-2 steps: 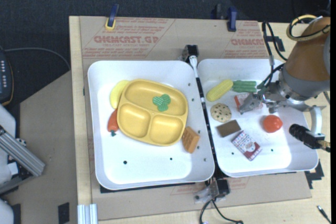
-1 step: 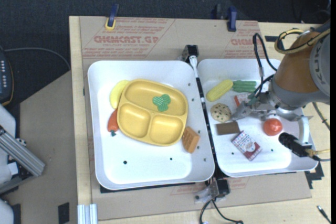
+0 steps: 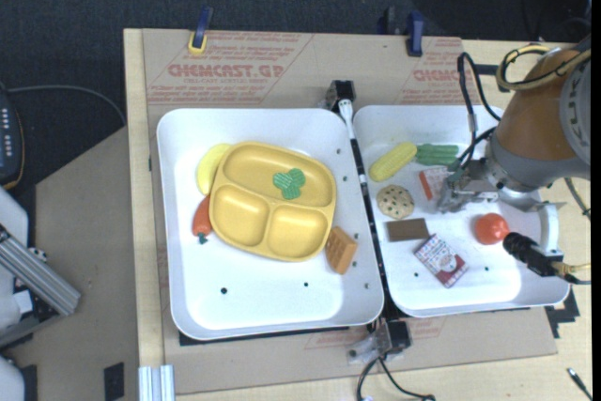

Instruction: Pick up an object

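1. The arm [image 3: 549, 122] reached in from the right over the right bin [image 3: 488, 291], its orange band bulky above the wrist.
2. The claw [image 3: 457, 192] hung low in the upper middle of that bin, beside a small red-and-white packet [image 3: 432, 180]; I could not tell whether it was released or clenched, nor whether it touched anything.
3. In the right bin lay a yellow corn cob [image 3: 392, 161] with a green vegetable [image 3: 437, 152] next to it, a cookie [image 3: 395, 199], a brown chocolate bar [image 3: 407, 230], a red-patterned packet [image 3: 440, 259] and a red tomato [image 3: 489, 228].
4. None of these sat visibly between the fingers.
5. The left bin [image 3: 263, 305] bore a yellow divided plate [image 3: 270, 211] with a green piece [image 3: 289, 182] in its upper compartment.
6. A yellow banana-like piece [image 3: 210, 162] and a red-orange pepper [image 3: 202, 219] lay by the plate's left rim, and a brown bread-like piece [image 3: 341, 250] just off its lower right corner.
7. Both bins rested on a counter [image 3: 141, 202] covered with printed cardboard.
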Action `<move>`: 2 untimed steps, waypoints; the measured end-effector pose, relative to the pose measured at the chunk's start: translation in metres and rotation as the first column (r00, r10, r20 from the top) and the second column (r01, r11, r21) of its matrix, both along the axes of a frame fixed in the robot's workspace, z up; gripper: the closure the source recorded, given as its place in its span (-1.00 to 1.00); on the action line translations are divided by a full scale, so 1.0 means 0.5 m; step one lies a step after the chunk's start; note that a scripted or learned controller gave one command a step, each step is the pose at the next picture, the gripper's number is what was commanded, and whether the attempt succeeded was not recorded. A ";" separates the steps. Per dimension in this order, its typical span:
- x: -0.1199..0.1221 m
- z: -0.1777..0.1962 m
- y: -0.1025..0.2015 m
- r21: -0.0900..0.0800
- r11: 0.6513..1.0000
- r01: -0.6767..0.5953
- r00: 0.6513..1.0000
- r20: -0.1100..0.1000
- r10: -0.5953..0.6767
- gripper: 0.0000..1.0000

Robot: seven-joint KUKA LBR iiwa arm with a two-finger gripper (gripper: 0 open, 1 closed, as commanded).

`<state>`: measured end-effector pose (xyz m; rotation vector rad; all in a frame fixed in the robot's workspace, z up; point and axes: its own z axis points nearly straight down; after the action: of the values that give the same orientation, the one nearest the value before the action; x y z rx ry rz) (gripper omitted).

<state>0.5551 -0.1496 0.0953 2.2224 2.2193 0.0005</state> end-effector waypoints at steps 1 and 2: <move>0.021 0.100 -0.008 -0.002 1.000 -0.002 1.000 0.006 0.002 1.00; 0.040 0.216 0.003 -0.002 1.000 -0.003 1.000 0.008 0.003 1.00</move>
<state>0.5753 -0.1479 0.2035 2.2135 2.2178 0.0070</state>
